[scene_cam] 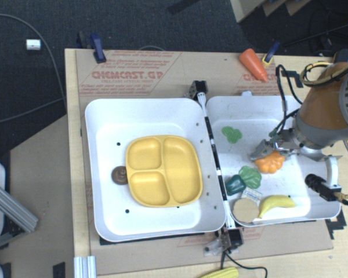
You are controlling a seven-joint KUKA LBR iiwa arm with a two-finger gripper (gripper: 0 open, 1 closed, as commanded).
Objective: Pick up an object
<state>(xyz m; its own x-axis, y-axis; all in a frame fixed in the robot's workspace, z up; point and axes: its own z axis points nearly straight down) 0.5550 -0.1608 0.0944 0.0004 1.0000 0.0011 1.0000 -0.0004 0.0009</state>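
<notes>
Two bins: white, side by side on the bench (pixel 162 68).
Gripper (pixel 271 150): low in the right bin (pixel 249 106), jaws spread.
Orange toy (pixel 269 163): touching the jaws, just beneath them, not visibly pinched.
Banana (pixel 275 204): nearer the viewer than the jaws.
Yellow plate (pixel 162 170): left bin (pixel 104 120), well apart from the jaws.

"CHEMCAST GP", red print, bench board (pixel 127 74)

arm (pixel 325 106): grey with an orange band — reaches in from the right, angled down and leftward
gripper (pixel 269 152): low, metal fingers pointing left
</notes>
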